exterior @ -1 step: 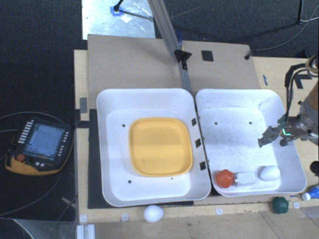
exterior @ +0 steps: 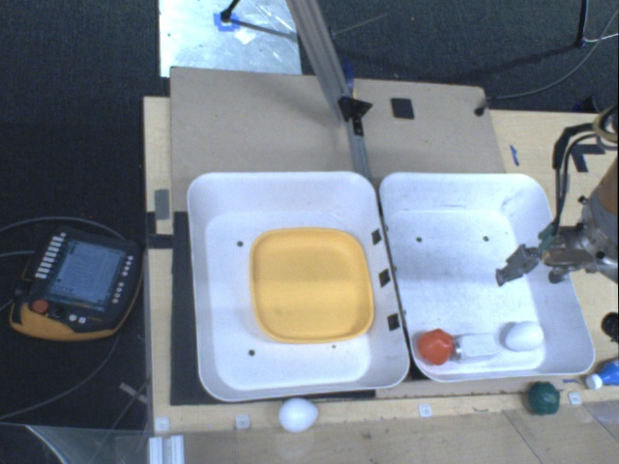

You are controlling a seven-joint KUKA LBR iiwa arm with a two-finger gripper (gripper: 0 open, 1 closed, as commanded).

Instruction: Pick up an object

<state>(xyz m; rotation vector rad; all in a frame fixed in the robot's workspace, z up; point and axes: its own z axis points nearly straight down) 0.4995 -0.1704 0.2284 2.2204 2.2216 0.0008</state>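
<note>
In the right bin [exterior: 484, 201], the hand [exterior: 510, 271], its opening unclear, hovers above the white egg [exterior: 523, 336], which lies toward the near rim.

Both white bins [exterior: 290, 201] before me look like smooth, faintly glossy plastic; the yellow plate [exterior: 312, 284] seems matt plastic; the brown board [exterior: 261, 124] beneath looks like dull cardboard; the floor [exterior: 77, 85] looks like rough dark carpet.

Just one fixed cam here, mounted high above the bench and tilted down at a slant. It takes in both white bins, left of the gripper [exterior: 511, 271], which sits near the frame's right side.
</note>
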